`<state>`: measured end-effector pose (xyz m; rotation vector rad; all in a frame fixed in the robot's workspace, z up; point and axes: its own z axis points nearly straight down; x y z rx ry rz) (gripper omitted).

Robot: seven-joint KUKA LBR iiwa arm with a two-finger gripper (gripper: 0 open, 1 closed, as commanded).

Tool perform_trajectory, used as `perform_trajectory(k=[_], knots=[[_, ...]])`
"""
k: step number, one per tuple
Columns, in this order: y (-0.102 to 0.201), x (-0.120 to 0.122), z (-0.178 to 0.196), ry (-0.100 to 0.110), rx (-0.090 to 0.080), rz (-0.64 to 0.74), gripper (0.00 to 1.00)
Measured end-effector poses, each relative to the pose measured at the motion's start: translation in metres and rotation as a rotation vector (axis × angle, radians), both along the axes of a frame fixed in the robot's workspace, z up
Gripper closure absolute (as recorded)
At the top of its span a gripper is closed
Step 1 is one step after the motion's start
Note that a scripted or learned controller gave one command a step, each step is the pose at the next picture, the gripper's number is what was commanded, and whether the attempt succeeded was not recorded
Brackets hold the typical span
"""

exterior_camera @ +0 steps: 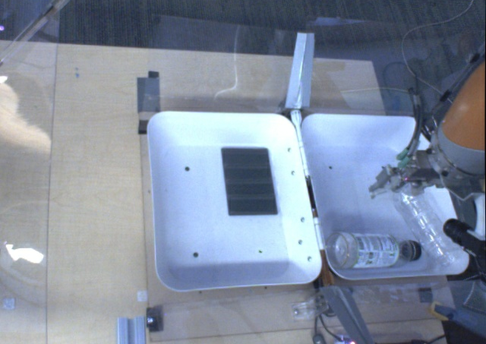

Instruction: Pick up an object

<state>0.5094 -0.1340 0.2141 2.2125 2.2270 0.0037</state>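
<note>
Gripper hangs over the right white bin; its grip state is unclear. At its 6 o'clock lies a clear, dark-capped plastic bottle.

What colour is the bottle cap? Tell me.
Black; the bottle lies on its side in the right bin, cap visible in the camera view.

White bins; black ribbed pad; clear bottle, white label, black cap; tan bench; orange arm band.
</note>
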Motion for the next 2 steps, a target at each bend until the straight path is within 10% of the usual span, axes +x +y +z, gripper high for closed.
perform_trajectory(k=[1,2], knots=[[-0.046,0.015,0.009,-0.005,-0.002,0.026,0.0],[-0.072,0.063,-0.125,-0.009,-0.004,0.135,0.0]])
